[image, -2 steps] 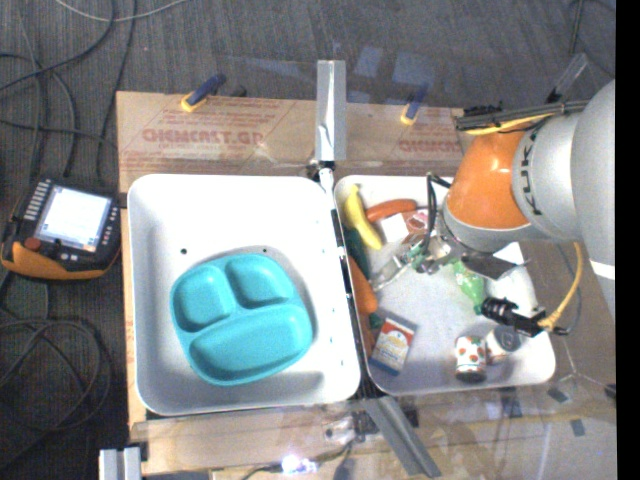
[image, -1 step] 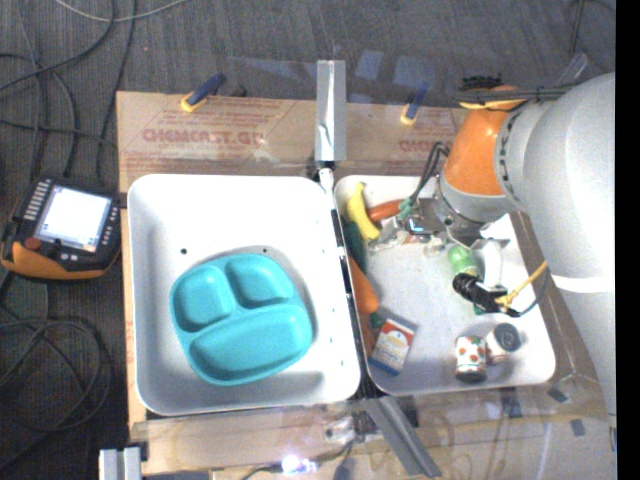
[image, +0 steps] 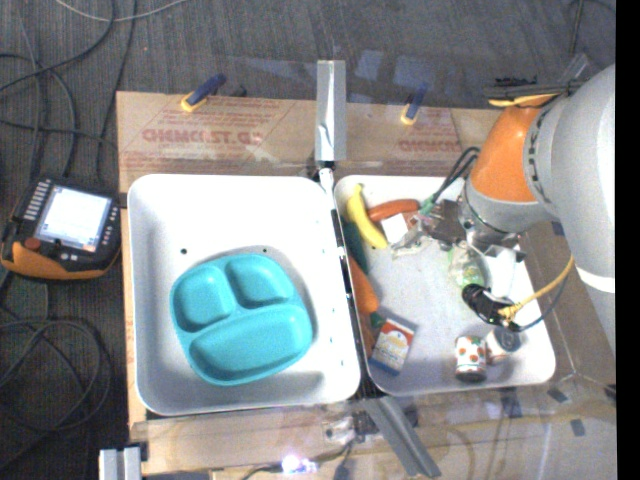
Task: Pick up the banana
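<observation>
Bins (image: 150, 298) two, one banana (image: 362, 220), one teal tray (image: 243, 314), one can (image: 471, 357)

We see the banana (image: 363, 220) lying hard against the left wall of the right bin (image: 545, 368), with a carrot (image: 362, 286) just below it and a red-orange piece (image: 392, 209) touching its right side, so only its top stays open. Open floor lies mid-bin, between the small carton (image: 392, 345) and the can (image: 470, 357). The arm (image: 520, 168) covers the bin's upper right.
</observation>
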{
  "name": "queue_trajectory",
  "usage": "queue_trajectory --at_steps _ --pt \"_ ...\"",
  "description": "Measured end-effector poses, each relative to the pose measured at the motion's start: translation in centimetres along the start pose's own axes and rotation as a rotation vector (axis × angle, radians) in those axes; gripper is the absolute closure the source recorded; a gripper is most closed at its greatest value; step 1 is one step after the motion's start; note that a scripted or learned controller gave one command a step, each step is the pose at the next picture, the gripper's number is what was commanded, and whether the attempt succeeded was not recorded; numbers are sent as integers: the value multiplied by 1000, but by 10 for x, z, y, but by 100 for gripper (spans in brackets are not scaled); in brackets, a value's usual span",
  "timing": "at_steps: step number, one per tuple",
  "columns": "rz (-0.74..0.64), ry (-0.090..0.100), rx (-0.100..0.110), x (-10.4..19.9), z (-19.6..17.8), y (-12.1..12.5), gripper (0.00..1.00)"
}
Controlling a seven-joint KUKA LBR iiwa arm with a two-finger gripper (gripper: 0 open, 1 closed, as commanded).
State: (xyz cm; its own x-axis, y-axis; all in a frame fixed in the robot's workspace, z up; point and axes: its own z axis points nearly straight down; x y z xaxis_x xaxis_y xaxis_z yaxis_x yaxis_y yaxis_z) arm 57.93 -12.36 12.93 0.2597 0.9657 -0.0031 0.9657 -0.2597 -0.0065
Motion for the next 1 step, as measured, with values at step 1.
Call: queue_trajectory --at_steps 1 --pt "220 -1 -11 36 41 31 0"
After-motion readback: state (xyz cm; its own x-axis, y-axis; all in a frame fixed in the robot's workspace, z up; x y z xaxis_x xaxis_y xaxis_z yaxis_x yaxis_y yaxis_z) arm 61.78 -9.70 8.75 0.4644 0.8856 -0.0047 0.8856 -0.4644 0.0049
